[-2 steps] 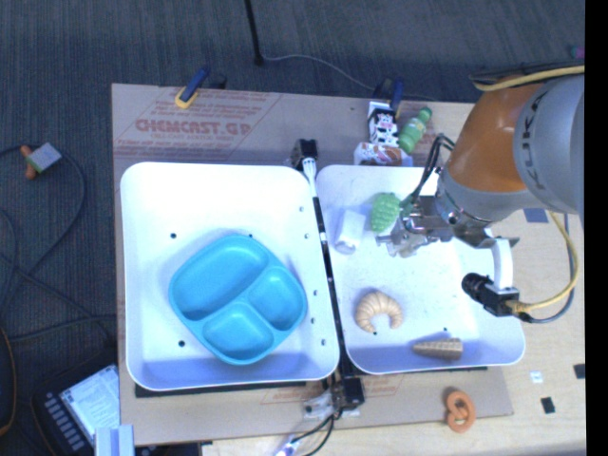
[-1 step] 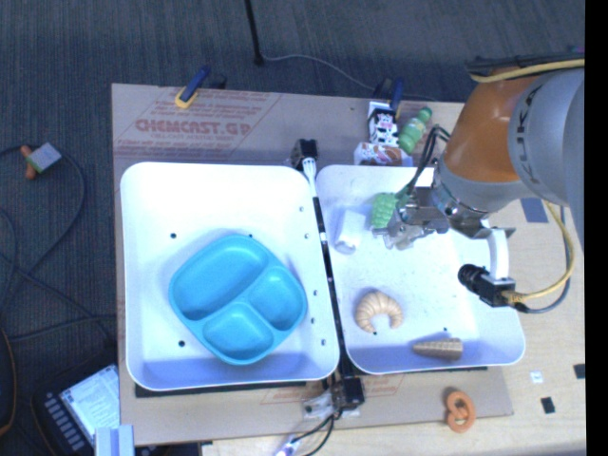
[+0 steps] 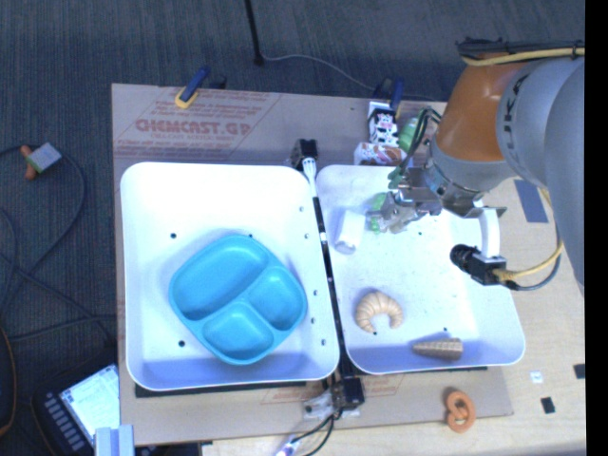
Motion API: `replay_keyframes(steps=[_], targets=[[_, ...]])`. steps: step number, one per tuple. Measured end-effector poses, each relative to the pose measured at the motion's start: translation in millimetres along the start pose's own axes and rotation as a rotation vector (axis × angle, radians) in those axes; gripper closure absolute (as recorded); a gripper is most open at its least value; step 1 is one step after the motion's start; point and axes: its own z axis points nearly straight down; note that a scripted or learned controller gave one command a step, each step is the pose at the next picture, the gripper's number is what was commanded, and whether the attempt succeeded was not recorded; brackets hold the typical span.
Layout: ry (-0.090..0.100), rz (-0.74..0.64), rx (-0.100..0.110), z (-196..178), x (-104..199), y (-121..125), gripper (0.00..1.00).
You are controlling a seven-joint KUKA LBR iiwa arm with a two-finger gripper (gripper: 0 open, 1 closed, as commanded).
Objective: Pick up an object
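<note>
Camera view: arm (image 3: 513, 112) reaches in from right over right bin (image 3: 494, 345); gripper (image 3: 404, 207) low at far left part of bin — grip state cannot tell. Croissant (image 3: 378, 311) near front of same bin, cone (image 3: 438, 349) at front edge. Blue divided plate (image 3: 237, 297) in left bin (image 3: 152, 198).

A blue divided plate (image 3: 238, 297) is lying in the left white bin (image 3: 152, 193), and both bins are being carried by a brown cardboard sheet (image 3: 204, 126) printed with red letters. Near that sheet's far left corner a blue and yellow clip (image 3: 192, 86) is being seen, while a small orange pretzel (image 3: 460, 409) is lying on the bench just in front of the right bin (image 3: 494, 326). A black cable (image 3: 255, 27) is running across the dark carpet beyond the bench.
</note>
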Motion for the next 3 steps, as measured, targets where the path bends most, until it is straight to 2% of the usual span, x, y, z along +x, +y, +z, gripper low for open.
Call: replay_keyframes(steps=[1, 2, 3], targets=[[-0.001, 0.000, 0.001, -17.8, 46.6, -48.1, 1.00], [0.000, -0.001, 0.002, -54.3, 94.3, -107.2, 1.00], [0.000, -0.001, 0.002, -59.5, 128.4, -107.2, 1.00]])
